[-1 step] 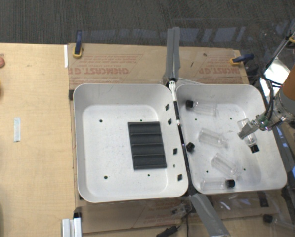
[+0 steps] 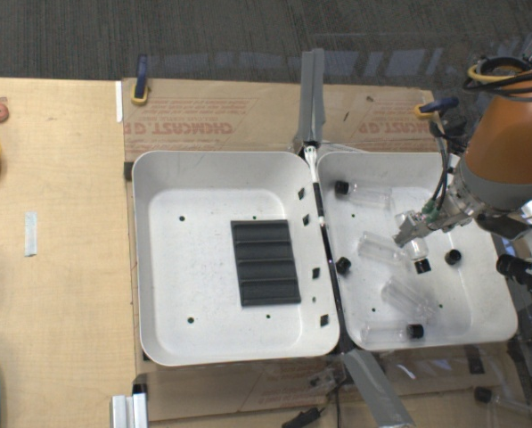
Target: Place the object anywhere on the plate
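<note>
Over the right bin [image 2: 493, 326] the gripper [image 2: 412, 232] hangs low, arm [image 2: 506, 150] reaching in with cables [image 2: 443, 181] looped down beside it. Whether that gripper is open, closed or carrying anything, I cannot tell; it is a grey blur against clear plastic.

And clear plastic is the story. The object looks to be one of the bottles [image 2: 375, 248] strewn across this bin's floor, see-through bodies with small black caps. One cap [image 2: 421, 266] sits just under the gripper, so that is my guess for the pick, though where its body runs is hard to make out.

Handling, as I judge it: light, empty-looking, stiff enough to take a squeeze, but smooth and round, so it may roll or squirt out of a pinch. Best hold is across the body near the middle, square to its length; the cap is a small target and could let it swing.

Crowding matters. Other bottles lie near, one toward the divider [image 2: 322, 226] and one toward the near wall with its cap [image 2: 415, 331], and a descent could nudge them.

The plate [image 2: 266, 263], dark and ribbed, lies flat mid-floor in the left bin [image 2: 163, 239], well apart from the gripper. Between them stand both bins' inner walls and that divider, so the carry calls for a lift first. A round bottle may roll along those ribs.
</note>
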`<state>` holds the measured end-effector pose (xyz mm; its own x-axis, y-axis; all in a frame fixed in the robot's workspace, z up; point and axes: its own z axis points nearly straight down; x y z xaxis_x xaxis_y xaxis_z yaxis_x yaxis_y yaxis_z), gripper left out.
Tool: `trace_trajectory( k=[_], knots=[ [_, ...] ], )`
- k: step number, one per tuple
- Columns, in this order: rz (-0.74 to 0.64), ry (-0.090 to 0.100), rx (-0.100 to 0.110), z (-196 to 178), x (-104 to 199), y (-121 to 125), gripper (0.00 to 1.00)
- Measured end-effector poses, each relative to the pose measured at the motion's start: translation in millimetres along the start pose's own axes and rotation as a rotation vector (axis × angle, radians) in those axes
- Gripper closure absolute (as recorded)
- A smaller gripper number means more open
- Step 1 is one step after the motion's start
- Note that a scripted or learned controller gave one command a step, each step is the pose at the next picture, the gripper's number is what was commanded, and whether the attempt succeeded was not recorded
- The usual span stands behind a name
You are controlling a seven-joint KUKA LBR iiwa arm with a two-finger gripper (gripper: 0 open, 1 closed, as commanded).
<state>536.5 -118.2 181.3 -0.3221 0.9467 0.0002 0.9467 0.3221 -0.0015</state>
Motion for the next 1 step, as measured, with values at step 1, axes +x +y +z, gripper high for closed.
trace_trajectory(
  k=[1],
  knots=[
    [-0.241, -0.001, -0.001, -9.6, 110.7, 42.2, 1.0]
  ],
)
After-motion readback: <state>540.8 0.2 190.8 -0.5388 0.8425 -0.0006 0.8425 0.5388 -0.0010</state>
